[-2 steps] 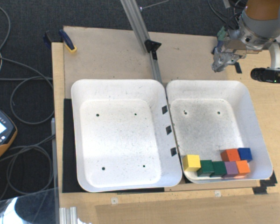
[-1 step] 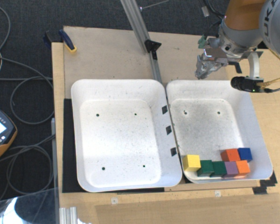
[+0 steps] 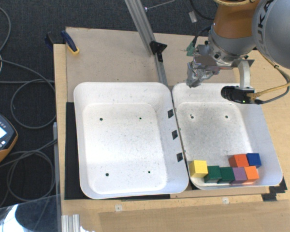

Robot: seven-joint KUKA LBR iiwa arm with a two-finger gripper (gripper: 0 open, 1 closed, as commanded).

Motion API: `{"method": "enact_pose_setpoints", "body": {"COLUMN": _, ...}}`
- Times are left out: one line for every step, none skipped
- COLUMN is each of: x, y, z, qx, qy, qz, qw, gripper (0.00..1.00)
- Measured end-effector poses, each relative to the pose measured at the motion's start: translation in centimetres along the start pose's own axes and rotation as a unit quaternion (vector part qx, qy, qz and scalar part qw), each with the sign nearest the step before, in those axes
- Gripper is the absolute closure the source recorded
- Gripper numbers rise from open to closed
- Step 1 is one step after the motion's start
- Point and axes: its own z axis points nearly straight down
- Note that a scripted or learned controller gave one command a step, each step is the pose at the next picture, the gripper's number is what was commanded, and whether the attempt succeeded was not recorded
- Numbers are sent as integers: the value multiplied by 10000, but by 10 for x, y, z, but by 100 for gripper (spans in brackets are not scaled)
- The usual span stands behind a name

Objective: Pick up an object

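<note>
Gripper (image 3: 194,79) hovers at right bin's (image 3: 261,129) far rim, can't tell its state; you need the blocks (image 3: 226,169) at near edge.

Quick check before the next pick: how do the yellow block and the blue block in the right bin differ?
The yellow block sits at the left end of the cluster, the blue block at the right end. The yellow block has a bare gap on its far side; the blue block touches a red block. Both are small cubes of similar size at the right bin's near edge.
</note>
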Motion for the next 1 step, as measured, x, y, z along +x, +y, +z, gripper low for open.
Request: {"method": "enact_pose_setpoints", "body": {"x": 63, "y": -12, "z": 9, "qx": 5, "qy": -1, "qz": -4, "qw": 10000, "gripper": 100}}
